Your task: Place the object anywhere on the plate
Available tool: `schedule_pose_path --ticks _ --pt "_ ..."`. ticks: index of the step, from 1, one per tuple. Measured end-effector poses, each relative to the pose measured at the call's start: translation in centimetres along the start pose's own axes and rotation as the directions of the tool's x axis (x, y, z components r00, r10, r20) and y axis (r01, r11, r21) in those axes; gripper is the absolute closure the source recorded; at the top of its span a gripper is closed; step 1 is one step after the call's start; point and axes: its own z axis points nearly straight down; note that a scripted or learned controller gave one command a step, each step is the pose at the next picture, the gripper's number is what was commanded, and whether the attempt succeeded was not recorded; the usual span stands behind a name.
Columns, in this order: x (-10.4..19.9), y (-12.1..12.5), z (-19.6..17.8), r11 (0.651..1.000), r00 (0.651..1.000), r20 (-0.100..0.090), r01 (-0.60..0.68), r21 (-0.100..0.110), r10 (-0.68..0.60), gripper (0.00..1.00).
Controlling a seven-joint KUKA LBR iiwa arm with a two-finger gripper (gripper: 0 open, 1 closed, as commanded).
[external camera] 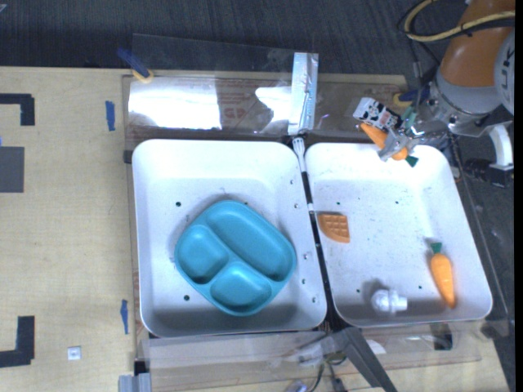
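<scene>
Gripper (398,147): clamped on an orange object (377,134) (above right bin's far rim).
Plate (234,256): lies leftward, left bin.

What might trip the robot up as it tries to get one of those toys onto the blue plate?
The gripper hovers over the right bin's far rim with something orange by its fingers; I cannot tell that it is gripped, so it may drop. The carrot lies close to the bin's right wall and the white piece near the front wall, leaving little finger room. The plate sits in the left bin, so any toy must cross the divider.
</scene>
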Motion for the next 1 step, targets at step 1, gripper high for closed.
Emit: schedule_pose_path --ticks 1 --pt "9.78 -0.46 1.02 1.0 1.0 -0.004 -0.014 -0.001 0.014 1.0"
